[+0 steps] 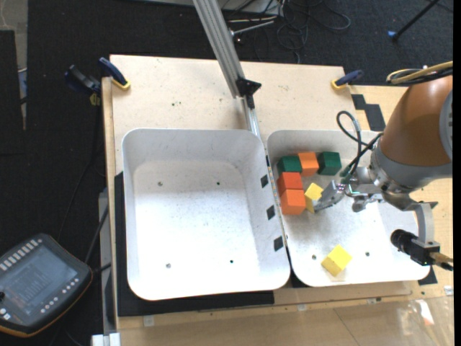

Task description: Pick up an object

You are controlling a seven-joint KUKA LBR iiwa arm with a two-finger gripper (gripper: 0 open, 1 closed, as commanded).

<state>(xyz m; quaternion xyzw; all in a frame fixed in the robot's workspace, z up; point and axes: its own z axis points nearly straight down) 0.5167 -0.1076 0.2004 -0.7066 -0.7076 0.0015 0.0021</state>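
Six blocks (pixel 301 181) crowding right bin (pixel 374 265), claw (pixel 324 200) beside them, grip state unclear

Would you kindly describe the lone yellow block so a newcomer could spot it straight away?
Start at the right-hand bin, the one the arm reaches into. The yellow block lies by itself near the bin's front edge, apart from the cluster of green, orange and yellow blocks at the back.

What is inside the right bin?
Right bin: green, orange and yellow blocks clustered near its left wall, one yellow block apart. The hand and arm cover the right part.
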